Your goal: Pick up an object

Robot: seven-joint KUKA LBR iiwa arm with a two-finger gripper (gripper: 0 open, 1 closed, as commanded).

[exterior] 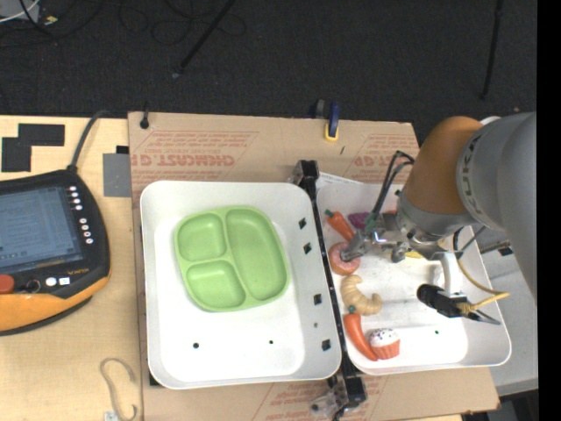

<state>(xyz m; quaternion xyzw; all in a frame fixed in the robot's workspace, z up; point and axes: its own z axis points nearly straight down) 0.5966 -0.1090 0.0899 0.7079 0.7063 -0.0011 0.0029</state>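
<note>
Grey arm [491,178] low over right bin [491,349]; claw [358,251] at pink donut [343,257], finger state unclear.

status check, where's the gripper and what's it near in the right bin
Gripper low in the right bin, over the pink round toy. No grasp confirmed. Croissant, carrots and cupcake crowd close by. Green divided plate sits in the left bin.

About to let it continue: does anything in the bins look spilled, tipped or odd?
Nothing stands out. The green plate lies flat in the left bin, and the toy foods, such as the croissant and cupcake, lie loose inside the right bin.
</note>
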